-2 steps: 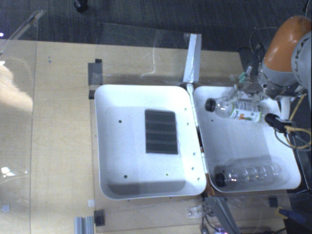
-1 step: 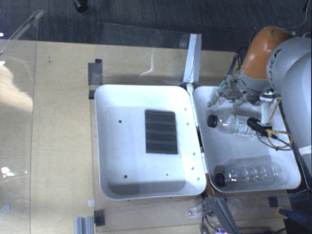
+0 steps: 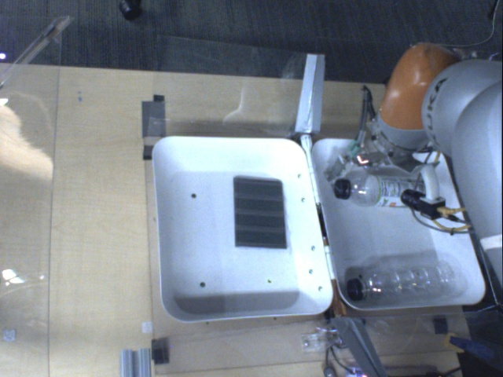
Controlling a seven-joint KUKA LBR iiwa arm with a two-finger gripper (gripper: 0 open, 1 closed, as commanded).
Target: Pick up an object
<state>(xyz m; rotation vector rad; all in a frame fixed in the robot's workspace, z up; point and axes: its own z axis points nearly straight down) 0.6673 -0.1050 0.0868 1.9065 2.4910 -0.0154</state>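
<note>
Two clear plastic bottles with dark caps are seen in the right shallow white bin point(image 3: 471, 285): one point(image 3: 376, 189) at twelve o'clock beneath the grey arm's gripper point(image 3: 363, 157), one point(image 3: 401, 280) at six o'clock. Whether the jaws are apart or together cannot be told. No lift is evident; the pick appears unfinished.

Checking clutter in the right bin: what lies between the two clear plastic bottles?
Bare white bin floor separates the upper clear bottle from the lower one, in the camera view.
</note>
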